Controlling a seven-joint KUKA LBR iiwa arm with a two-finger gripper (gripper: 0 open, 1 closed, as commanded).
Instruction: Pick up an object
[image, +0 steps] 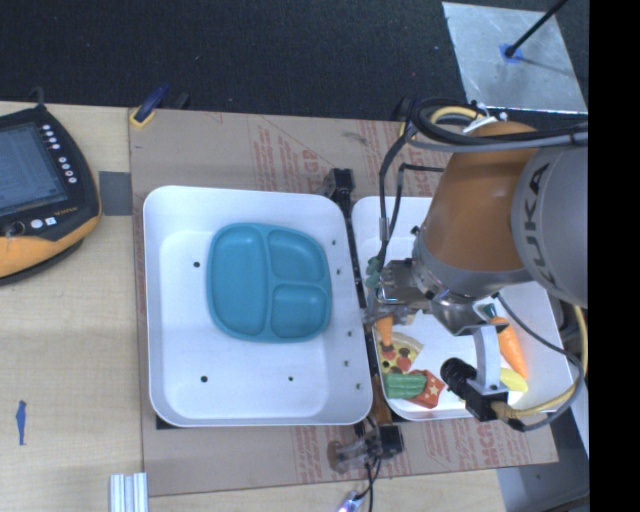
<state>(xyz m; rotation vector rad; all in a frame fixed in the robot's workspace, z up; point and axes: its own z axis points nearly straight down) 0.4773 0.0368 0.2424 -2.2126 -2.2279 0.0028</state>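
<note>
- I saw the arm (500, 220) low over the right bin (392, 212).
- Toys (405, 368) lay near that bin's front-left corner; a carrot (512, 348) sat farther right.
- Claw state: I could not tell.
- I judged centring over one toy before closing best.
- The left bin (170, 330) held a plate (268, 281).

arm (500, 215) over right bin (395, 212) | blue divided plate (269, 281) in left bin (165, 300) | carrot (512, 348), pizza slice (400, 352), green and red toys (412, 385) in right bin | tablet (35, 190) far left on bench (60, 400)
</note>
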